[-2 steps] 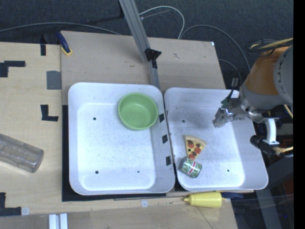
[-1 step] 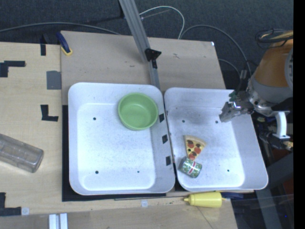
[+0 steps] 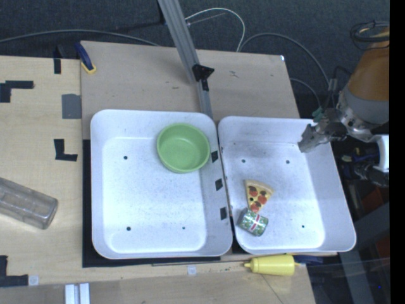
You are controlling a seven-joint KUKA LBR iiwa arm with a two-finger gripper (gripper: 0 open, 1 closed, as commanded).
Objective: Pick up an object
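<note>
Gripper [image 3: 309, 139] sits at the right bin's [image 3: 329, 233] two o'clock rim; I can't tell its state. Pizza-slice toy [image 3: 257, 195] and small can [image 3: 253, 222], label unreadable, lie at six.

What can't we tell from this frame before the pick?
- Tool in the camera view: small and blurred at the right bin's upper right rim; its opening is unreadable.
- Arm: cut off by the right edge.
- Green patterned item below the pizza slice toy: too small to identify.
- Clear container: cut off by the left edge.
</note>
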